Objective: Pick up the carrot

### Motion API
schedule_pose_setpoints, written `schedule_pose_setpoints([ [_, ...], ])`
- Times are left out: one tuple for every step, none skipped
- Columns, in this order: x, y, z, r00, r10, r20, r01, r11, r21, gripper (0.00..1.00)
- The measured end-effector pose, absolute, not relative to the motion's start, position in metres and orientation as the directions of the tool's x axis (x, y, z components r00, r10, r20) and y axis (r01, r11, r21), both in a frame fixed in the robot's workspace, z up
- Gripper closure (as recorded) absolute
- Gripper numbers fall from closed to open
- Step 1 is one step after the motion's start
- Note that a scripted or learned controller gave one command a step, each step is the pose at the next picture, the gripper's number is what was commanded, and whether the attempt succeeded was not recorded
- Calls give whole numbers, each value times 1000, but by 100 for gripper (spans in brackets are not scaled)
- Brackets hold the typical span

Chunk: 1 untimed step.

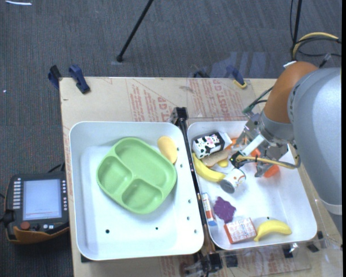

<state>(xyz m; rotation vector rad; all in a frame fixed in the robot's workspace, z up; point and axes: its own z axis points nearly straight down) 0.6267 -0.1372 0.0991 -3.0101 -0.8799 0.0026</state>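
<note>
Where pincer (249,154) hangs over right bin (288,209), grip state unclear; carrot (269,170) beside it; no legible writing

Two bananas (209,172) (273,228), two bins (81,154) (303,201), one plate (137,175).

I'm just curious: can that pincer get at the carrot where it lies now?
Probably yes: the pincer hangs right beside the carrot in the right bin, and nothing lies on top of it.

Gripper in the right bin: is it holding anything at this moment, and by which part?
Cannot be told. The gripper hangs low in the right bin, close above the carrot, but the wrist hides whether the carrot sits between its fingers.
</note>
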Motion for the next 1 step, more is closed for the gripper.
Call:
schedule_pose_setpoints([
  [630, -168, 85, 896, 445, -5, 445, -895, -26, 0],
])
